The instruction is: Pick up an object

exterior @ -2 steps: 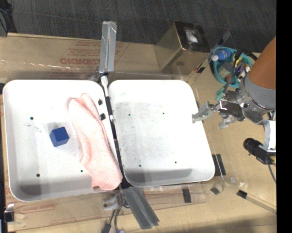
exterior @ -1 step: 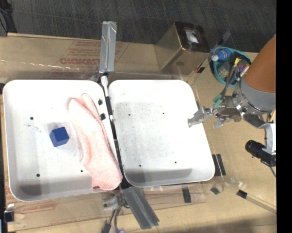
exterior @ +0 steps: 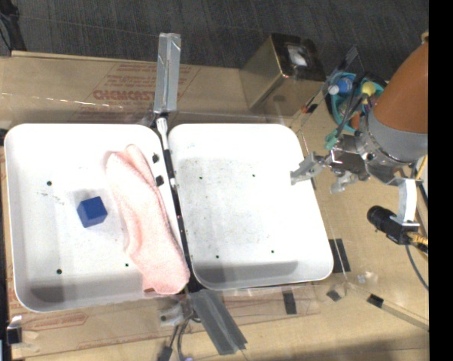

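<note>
Bench [exterior: 377, 329]: light wood, bears both bins.
Left bin [exterior: 31, 292]: shallow, white, dark specks on floor.
Right bin [exterior: 309, 232]: shallow, white, touching left bin along the middle.
Cardboard sheet [exterior: 83, 89]: flat behind left bin, red print.
Metal box [exterior: 275, 74]: brownish, behind right bin.
Floor [exterior: 211, 6]: dark carpet.

Two shallow white bins sit side by side: the left bin [exterior: 31, 201] and the right bin [exterior: 241, 201]. Inside the left bin lie one blue cube [exterior: 92, 210] and one pink cloth [exterior: 145, 220], the cloth draped along the side nearest the right bin. One brown box [exterior: 275, 70] stands beyond the right bin.
</note>
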Robot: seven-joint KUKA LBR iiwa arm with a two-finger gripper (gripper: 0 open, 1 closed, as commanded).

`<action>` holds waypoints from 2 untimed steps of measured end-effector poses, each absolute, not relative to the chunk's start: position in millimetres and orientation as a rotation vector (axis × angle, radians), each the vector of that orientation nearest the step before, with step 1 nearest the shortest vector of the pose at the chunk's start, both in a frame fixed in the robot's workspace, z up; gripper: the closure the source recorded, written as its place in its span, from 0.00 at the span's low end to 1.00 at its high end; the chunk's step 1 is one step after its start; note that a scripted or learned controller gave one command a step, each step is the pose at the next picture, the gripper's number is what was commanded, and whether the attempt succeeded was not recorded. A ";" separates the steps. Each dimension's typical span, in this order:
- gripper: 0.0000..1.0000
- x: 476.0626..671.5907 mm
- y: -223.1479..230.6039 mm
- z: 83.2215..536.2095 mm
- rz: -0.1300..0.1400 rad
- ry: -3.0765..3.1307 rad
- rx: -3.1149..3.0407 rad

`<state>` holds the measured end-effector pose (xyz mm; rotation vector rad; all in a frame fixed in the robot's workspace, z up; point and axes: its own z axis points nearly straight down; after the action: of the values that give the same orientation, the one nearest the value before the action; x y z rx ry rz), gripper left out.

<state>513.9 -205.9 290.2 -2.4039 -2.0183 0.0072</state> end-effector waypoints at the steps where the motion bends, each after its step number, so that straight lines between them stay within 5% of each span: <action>1: 0.00 528.5 -203.7 300.1 0.005 -2.109 -2.325; 2: 0.00 539.3 -204.0 306.5 0.004 -2.158 -2.280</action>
<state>539.3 -204.0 306.5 -2.2804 -2.1582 0.0042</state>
